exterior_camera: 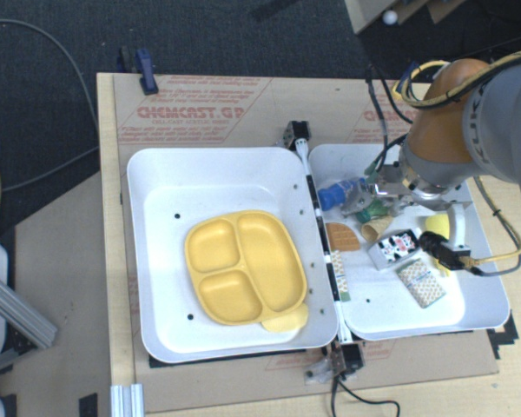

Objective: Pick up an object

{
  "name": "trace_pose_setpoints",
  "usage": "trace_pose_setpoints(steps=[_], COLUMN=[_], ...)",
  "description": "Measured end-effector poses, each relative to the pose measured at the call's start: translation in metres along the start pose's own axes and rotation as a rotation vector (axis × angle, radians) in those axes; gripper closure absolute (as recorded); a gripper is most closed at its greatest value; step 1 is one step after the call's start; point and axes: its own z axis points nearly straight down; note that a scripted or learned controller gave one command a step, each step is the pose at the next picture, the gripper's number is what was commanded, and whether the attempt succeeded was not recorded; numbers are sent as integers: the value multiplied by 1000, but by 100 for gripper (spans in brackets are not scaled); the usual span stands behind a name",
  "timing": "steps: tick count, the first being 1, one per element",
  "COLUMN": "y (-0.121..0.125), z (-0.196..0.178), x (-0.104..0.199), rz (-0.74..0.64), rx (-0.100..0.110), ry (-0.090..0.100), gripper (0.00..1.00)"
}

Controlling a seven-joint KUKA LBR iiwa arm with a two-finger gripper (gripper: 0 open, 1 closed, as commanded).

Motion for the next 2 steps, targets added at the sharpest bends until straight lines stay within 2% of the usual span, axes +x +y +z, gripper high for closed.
trace_pose_setpoints(steps=[1, 2], y=[-14, -17], z=[19, 13], x=[-9, -8], rz=[1, 1], rx=[-11, -2], ry=[-2, 0], gripper=[0, 100])
